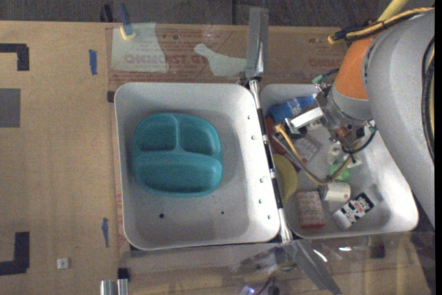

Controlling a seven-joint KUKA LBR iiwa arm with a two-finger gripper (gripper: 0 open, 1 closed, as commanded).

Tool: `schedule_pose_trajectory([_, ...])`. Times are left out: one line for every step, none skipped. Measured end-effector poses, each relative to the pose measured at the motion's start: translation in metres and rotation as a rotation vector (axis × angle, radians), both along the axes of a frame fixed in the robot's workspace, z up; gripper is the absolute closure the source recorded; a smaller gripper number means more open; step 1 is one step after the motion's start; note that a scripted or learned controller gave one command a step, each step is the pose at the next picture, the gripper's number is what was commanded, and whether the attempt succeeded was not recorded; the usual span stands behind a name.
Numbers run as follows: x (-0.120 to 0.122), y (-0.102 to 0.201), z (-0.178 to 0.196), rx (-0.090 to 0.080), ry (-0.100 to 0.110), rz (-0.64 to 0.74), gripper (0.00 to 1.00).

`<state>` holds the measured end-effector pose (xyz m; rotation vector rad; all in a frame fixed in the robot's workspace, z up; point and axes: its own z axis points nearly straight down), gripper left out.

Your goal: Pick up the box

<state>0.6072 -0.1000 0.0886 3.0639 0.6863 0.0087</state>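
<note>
A small reddish-pink box [310, 208] lies near the front edge of the right bin [400, 207]. The grey arm with its orange band [352, 72] reaches in from the right over the back half of that bin. Its gripper [323, 129] hangs low among the clutter, beside a blue packet [290, 109] and well behind the box. Cables and the wrist hide the tips of the gripper. Nothing can be seen held in it.
The right bin also holds a yellow flat item [286, 176], a white cup [337, 191], a black-and-white toy [356, 209] and a green piece [340, 167]. In the left bin [138, 217] lies a teal divided plate [177, 154]. A metal divider [266, 148] separates the bins.
</note>
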Motion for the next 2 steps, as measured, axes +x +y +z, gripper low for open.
schedule_pose_trajectory([0.041,-0.056,0.083,0.001,0.005,-0.178,0.0])
schedule_pose_trajectory([0.006,-0.01,0.0,0.001,0.001,-0.21,0.0])
